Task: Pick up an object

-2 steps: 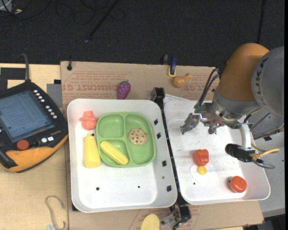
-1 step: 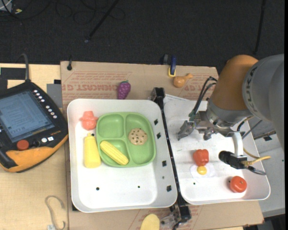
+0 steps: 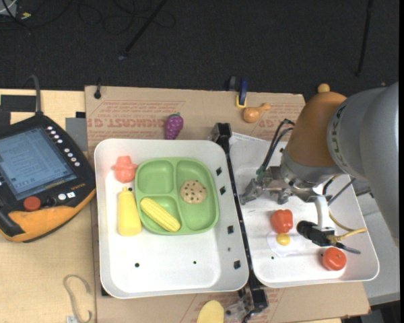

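My gripper (image 3: 266, 191) hangs low over the upper left part of the right bin (image 3: 363, 269), under the grey wrist with its orange band. Just below it, a little to the right, lies a red pepper (image 3: 281, 219), and under that a small yellow piece (image 3: 283, 239). A red tomato (image 3: 334, 259) rests near the bin's front right corner. I see nothing between the gripper's tips, which the wrist partly hides.
The left bin (image 3: 161, 274) holds a green divided plate (image 3: 147, 177) with a cookie (image 3: 193, 192) and corn (image 3: 159, 214), a yellow bottle (image 3: 128, 213) and a pink toy (image 3: 123, 169). Purple grapes (image 3: 174, 124), an orange gourd (image 3: 254, 112) and a lemon (image 3: 211, 311) lie outside. A teach pendant (image 3: 30, 173) sits left.
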Tool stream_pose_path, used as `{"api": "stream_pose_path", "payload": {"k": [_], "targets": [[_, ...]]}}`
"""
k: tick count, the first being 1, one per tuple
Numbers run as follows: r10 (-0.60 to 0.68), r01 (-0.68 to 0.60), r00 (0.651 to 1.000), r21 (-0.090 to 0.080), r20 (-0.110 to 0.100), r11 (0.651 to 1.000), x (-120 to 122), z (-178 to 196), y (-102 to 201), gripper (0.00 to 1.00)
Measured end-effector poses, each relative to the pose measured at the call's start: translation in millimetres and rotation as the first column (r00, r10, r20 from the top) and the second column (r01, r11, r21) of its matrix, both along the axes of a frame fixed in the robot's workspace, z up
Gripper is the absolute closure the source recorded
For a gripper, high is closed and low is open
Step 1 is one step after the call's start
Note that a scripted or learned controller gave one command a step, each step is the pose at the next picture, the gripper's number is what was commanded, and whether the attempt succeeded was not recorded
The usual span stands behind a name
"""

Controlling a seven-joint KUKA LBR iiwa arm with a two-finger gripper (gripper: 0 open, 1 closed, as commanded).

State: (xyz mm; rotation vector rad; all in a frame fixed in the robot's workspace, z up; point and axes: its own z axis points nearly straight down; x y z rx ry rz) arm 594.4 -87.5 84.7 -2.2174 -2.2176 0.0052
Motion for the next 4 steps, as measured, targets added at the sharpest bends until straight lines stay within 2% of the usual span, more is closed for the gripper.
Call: {"api": "stream_pose_path", "payload": {"k": [1, 2, 4], "targets": [[-0.005, 0.005, 1.000, 0.000, 0.001, 1.000, 0.1, 12.1, -1.8, 1.00], [-0.006, 0.006, 1.000, -0.002, 0.008, 1.000, -5.0, 58.7, -9.8, 1.00], [-0.001, 0.001, 1.000, -0.002, 0.008, 1.000, -9.6, 145.3, -13.9, 1.00]]}}
